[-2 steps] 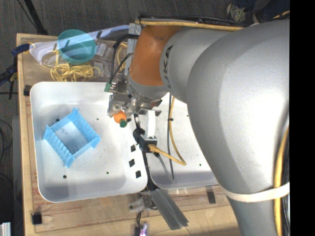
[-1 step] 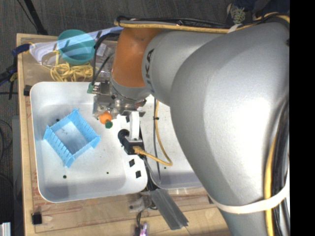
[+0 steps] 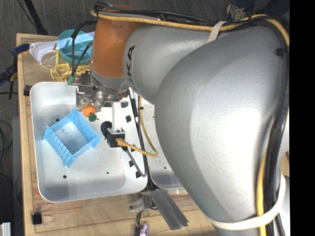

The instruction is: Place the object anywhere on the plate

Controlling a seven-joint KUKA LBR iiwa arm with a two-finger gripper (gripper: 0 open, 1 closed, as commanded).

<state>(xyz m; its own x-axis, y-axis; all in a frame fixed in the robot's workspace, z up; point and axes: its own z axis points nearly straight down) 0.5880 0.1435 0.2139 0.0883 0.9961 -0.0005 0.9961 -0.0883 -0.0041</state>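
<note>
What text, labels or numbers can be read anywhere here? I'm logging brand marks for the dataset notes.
Dark lettering on the grey arm, just below its orange band: partly cut off by the arm's curve and seen at a slant, too incomplete to read.
Nothing legible on the blue rack, the left white bin or the bench.

I was working in a robot lab. The grey arm [image 3: 211, 117] with its orange band [image 3: 110, 45] reached over white bins [image 3: 44, 181] on a wooden bench [image 3: 27, 73]. Cables [image 3: 140, 132] trailed across them, yellow cord [image 3: 59, 70] lay coiled at the far left, and dark carpet [image 3: 49, 9] lay beyond.
</note>
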